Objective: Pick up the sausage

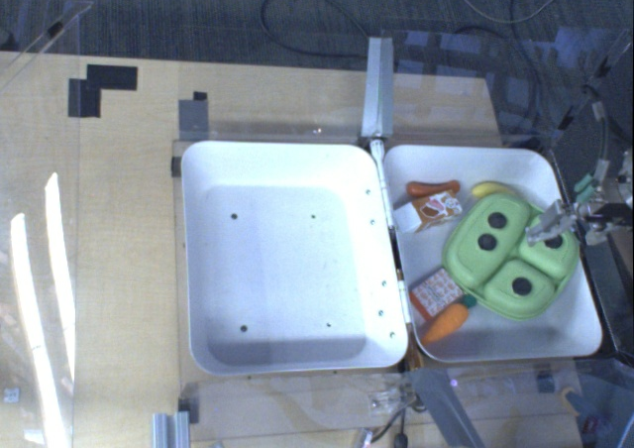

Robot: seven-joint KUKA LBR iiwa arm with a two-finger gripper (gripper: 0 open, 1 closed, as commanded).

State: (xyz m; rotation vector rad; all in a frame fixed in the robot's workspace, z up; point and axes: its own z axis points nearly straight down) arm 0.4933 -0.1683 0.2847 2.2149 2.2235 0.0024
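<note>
The reddish-brown sausage [433,188] lies near the far wall of the right white bin [584,337]; my gripper [555,228] hovers over the green lobed plastic toy [505,258]; whether it is released or clenched I cannot tell; I should cross left, clear of that toy, then descend squarely.

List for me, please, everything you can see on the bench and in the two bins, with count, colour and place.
sausage: one, reddish brown, right bin, far-left part, beside a packet
white bins: two, side by side on the bench; left one, right one
green toy: one, light green with three dark spots, middle of the right bin
carrot: one, orange, right bin's near-left corner
packets: two, red and white; one beside the sausage, one above the carrot
banana: one, yellow, behind the green toy
cable: black, on the floor beyond the bench
end effector: one, grey, over the green toy's right lobe
</note>
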